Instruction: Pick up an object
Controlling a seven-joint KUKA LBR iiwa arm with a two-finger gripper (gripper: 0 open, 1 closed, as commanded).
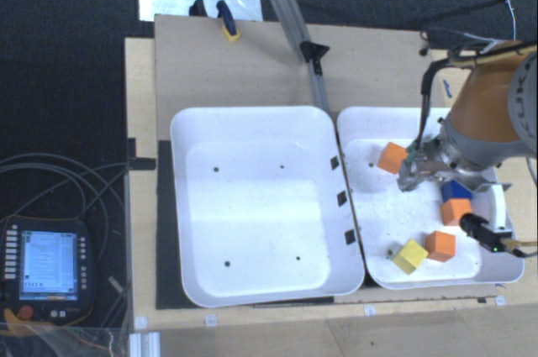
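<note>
Yellow cube (410, 255) tilted, orange cube (392, 157) matte, beside tool (409, 179)

Arm (492, 116): rounded grey casing with a broad orange band (487, 99) above the wrist, entering over the right bin (370, 263). Wrist: grey metal, narrowing to a dull silver gripper (409, 176) of blocky parts at the orange band's lower left. Fittings: a black cable (430, 86) looping along the band's left edge, and a small black module (481, 233) with a tiny green light below the band.
</note>
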